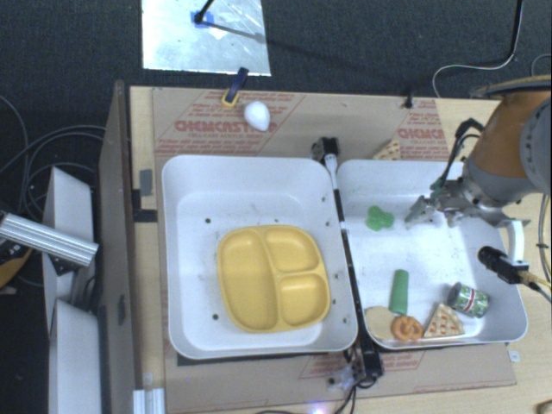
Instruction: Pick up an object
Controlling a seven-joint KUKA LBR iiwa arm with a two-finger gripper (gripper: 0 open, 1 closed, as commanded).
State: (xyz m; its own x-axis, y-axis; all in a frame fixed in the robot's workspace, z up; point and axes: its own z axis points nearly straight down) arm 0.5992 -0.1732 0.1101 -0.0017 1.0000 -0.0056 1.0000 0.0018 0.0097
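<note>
A: Where do we find the grey arm with its orange band [509,145]?

B: At the right edge of the frame, reaching into the right shallow white bin [431,179]. Its two-finger gripper [429,211] hangs low over that bin's upper middle. We see the fingers spread apart with nothing between them.

A: And the things we could pick?

B: We count 5 in the right bin. A small green leafy plastic piece [378,219] lies just left of the gripper, near the divider. A green plastic cylinder [398,291] lies lower, around the middle. Along the bottom edge we see a round orange toy [406,327], a triangular pizza-slice toy [444,322] just right of it, and a small green-and-white can [468,299] toward the lower right corner.

A: The left bin?

B: The left shallow white bin [198,197] holds 1 yellow plastic plate with 3 compartments [272,277], lying flat in its lower middle.

A: Anything outside the bins?

B: A white egg-shaped object [257,115] rests on the cardboard above the left bin, in the upper middle of the frame.
</note>
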